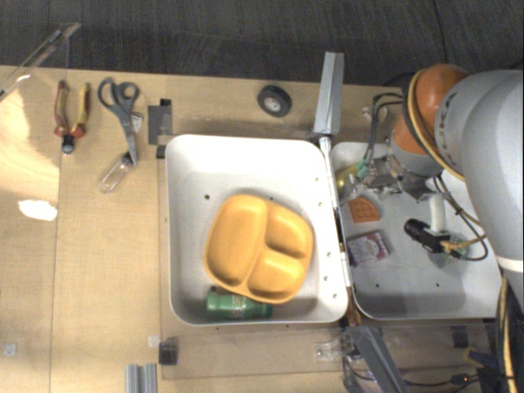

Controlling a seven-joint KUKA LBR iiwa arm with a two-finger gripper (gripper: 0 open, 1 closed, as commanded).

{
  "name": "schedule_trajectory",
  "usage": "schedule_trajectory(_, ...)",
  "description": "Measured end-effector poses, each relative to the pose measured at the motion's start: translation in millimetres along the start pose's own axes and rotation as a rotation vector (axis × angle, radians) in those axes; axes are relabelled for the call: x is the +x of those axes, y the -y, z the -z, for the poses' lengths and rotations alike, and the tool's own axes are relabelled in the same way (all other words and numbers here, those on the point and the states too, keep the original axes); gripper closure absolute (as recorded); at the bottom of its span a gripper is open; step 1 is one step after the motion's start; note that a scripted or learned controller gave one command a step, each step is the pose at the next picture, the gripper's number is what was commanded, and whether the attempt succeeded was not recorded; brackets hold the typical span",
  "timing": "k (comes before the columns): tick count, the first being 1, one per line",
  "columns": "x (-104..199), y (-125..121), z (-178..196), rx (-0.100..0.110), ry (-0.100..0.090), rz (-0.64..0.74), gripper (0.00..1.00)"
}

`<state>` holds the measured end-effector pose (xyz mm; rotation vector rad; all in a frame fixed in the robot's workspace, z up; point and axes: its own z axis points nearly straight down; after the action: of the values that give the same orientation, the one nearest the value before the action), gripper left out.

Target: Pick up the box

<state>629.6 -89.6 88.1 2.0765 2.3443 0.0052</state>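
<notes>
Arm [483,137], nearest the lens, covers the right bin's [426,297] far right corner. Left bin [184,219] holds a yellow divided tray [258,246] w/ a green can [236,304] at its near edge. Box [368,247], small & purplish, lies flat in right bin near the divider, orange packet [364,210] just beyond. Gripper [378,173] hangs above the far left corner; can't tell its state. Judgement: shift toward box, center over it, descend straight, avoid packet.
</notes>
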Motion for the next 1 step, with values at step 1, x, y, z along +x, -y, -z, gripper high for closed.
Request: schedule_trajectory(1,-16.0,80.7,15.8,0.003,-0.004,0.189,0.00)
